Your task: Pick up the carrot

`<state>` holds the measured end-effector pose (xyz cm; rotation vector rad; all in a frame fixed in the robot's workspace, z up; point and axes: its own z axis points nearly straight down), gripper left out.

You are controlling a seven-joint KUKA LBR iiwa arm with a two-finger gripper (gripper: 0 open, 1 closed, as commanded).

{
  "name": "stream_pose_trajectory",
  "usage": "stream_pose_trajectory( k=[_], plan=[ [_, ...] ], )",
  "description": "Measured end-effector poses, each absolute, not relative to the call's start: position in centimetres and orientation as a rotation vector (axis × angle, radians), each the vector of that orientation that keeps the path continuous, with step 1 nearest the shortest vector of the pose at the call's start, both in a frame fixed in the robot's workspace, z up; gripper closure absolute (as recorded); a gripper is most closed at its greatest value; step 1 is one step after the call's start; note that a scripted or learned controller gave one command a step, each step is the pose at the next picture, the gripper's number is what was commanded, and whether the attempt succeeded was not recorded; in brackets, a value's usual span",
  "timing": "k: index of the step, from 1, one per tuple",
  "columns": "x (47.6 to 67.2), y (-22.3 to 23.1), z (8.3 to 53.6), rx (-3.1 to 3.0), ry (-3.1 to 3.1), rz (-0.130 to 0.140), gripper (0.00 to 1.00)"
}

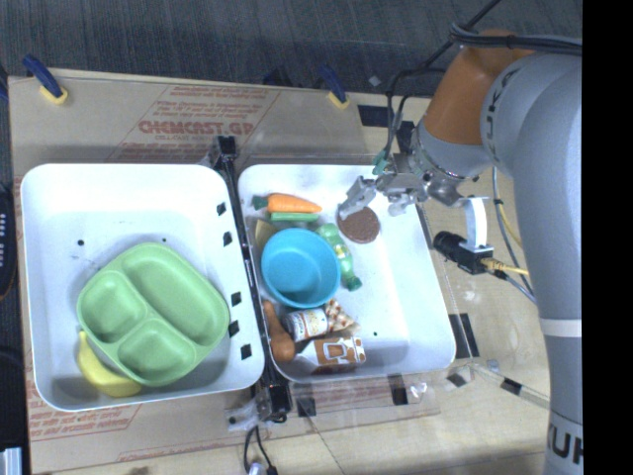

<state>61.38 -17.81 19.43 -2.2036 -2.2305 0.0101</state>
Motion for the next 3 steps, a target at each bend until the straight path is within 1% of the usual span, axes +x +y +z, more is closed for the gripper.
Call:
stream_pose_trajectory(
  k=[1, 2, 3],
  plan=[
    [64.7, -14.4, 8.7, -2.214, -2.211, 0.018, 0.0],
    [64.9, -14.4, 10.1, -2.206, -2.222, 0.018, 1.0],
    [65.9, -5.6, 19.8, -2.31, -2.133, -0.001, 1.0]
  ],
)
